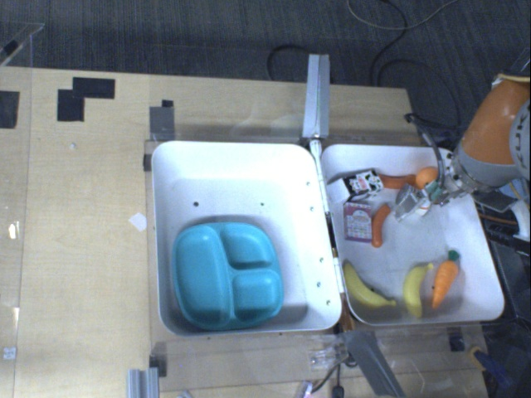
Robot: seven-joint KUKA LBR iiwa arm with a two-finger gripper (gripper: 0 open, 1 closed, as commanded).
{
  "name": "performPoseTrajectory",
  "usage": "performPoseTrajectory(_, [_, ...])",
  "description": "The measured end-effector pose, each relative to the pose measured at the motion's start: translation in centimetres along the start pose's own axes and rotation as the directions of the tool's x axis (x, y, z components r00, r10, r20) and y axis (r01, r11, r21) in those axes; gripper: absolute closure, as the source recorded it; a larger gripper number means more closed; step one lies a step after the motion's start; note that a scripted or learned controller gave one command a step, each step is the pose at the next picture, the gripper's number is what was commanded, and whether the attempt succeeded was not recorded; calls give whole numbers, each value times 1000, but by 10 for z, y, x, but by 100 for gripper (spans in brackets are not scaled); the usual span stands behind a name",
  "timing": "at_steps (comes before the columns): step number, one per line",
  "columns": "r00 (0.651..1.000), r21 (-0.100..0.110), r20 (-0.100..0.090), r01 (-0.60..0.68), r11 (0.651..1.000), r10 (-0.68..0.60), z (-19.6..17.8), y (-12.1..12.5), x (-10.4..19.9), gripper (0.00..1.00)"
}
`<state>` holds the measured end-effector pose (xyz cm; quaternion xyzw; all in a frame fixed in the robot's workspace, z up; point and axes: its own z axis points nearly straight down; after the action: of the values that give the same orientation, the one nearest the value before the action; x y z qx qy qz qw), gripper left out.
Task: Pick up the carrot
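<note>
Carrot point(445, 279) lies near the right bin's point(489, 309) front right corner, green top toward the back, just beside a banana point(414, 289); a second banana point(365, 289) lies further left. My gripper point(412, 205) hangs over the back of that bin, well apart from the carrot, fingers seemingly parted with nothing between them. An orange sausage-shaped toy point(379, 225) and a small pink packet point(358, 222) lie just left of it. A blue tray point(226, 274) sits in the left bin point(166, 222).
</note>
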<state>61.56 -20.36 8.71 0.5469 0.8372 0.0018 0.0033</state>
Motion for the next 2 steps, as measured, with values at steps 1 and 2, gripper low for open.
performPoseTrajectory(1, [995, -1, 2, 96, 995, -96, -2, -61, 25, 0])
performPoseTrajectory(2, [995, -1, 2, 102, 995, -102, 0, 10, -5, 0])
